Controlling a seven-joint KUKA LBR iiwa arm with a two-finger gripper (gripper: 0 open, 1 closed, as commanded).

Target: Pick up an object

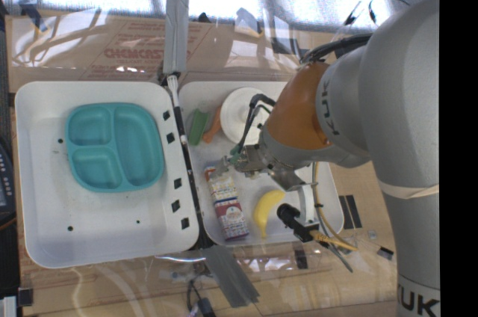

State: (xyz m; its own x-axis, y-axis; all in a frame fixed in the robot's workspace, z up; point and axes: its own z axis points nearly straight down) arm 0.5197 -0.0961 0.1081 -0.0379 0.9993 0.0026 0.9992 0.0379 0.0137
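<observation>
Yellow banana point(267, 211) beside red carton point(228, 203)

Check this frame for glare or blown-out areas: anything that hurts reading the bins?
Camera view: strong glare washes out the top strip behind the bench; the teal tray in the left bin is evenly lit and sharp; the arm shades the right bin, blocking its middle.

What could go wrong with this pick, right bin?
1. The pincer hangs where the carton, banana and white plate crowd together, so it may nudge a neighbour or close on two things.
2. The arm hides part of the bin, so a check from above may mislead.
</observation>
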